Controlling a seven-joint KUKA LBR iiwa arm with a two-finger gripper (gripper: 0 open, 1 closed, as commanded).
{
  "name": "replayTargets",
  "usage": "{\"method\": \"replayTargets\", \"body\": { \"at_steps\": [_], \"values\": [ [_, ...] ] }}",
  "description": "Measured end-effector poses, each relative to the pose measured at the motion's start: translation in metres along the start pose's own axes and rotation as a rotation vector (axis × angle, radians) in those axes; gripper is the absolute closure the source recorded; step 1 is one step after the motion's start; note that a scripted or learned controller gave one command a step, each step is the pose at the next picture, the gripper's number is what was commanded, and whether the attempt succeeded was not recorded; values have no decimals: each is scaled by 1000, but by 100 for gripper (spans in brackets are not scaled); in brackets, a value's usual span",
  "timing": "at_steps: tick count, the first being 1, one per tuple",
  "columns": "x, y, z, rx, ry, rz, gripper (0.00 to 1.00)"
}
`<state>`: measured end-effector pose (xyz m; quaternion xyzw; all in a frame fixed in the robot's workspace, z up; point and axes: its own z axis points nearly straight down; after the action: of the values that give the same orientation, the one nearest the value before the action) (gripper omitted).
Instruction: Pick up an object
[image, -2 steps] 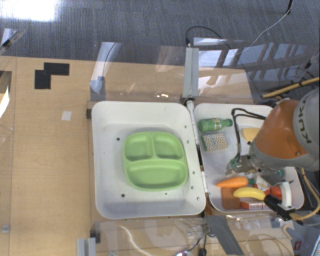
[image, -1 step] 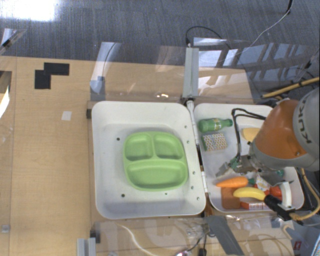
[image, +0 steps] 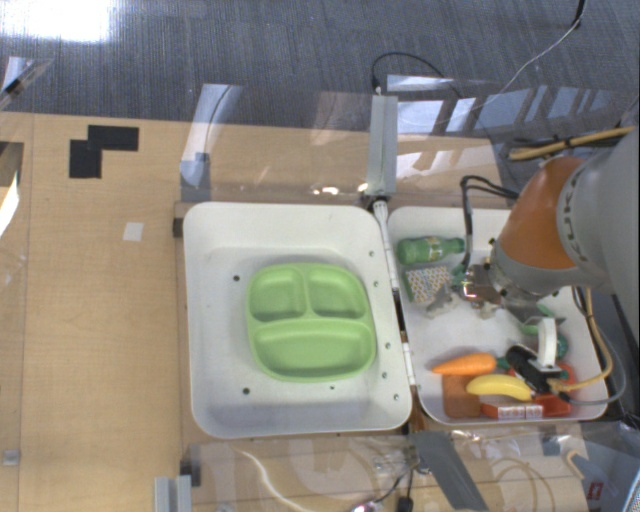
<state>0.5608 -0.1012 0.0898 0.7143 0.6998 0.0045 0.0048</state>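
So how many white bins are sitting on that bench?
2. The left bin holds a green divided plate; the right bin, beside it, holds the small items, with the arm above part of it.

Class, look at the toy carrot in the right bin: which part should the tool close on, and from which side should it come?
Grip the carrot across its thick middle, coming straight down from above. It lies flat and roughly level across the right bin, so its narrow sides face up and down the view. The yellow banana lies close below it, so a pad on that side would likely have little room.
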Motion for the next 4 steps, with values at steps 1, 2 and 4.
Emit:
{"method": "replayTargets", "body": {
  "at_steps": [1,2,4],
  "values": [
    [2,3,-12,-6,1,-9,100],
    [2,3,-12,-6,1,-9,0],
    [11,106,4,22,-9,197,0]
  ]
}}
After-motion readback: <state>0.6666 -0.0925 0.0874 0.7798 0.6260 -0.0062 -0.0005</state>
